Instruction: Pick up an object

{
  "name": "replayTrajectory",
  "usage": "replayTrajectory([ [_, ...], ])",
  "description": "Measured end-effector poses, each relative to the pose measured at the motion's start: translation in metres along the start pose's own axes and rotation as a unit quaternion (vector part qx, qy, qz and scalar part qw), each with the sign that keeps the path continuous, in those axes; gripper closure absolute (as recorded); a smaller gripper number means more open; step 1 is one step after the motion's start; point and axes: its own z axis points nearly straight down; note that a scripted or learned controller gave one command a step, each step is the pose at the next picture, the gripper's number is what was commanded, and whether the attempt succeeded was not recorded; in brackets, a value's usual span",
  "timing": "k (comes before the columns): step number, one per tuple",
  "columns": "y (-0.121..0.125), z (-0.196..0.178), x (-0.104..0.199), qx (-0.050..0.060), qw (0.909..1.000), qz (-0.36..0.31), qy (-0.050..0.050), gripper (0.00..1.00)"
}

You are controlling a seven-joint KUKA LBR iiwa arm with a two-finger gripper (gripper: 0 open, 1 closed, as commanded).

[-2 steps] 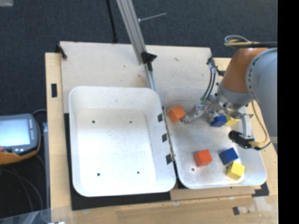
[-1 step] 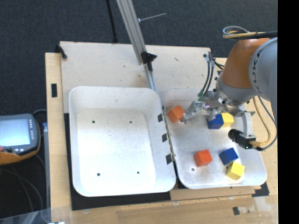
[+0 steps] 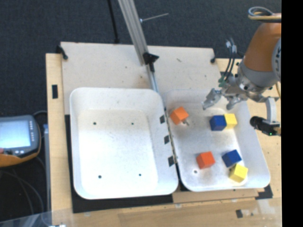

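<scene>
The gripper (image 3: 221, 100) is hovering with fingers spread and holding nothing; the blue cube (image 3: 218, 123) is lying just below it in the right bin (image 3: 255, 150).

No text can be read — no labels, no numbers.

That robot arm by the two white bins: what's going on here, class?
The arm reaches in over the right bin, its gripper hanging above the bin's far end with nothing in it. Six blocks lie in that bin: two orange, two blue, two yellow. No block is picked up yet.
</scene>
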Motion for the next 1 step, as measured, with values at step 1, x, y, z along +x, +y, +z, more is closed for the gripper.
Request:
replayTrajectory([
  [1, 0.0424, 0.0115, -0.0097, 0.002, 1.0000, -0.002, 0.000, 0.00],
])
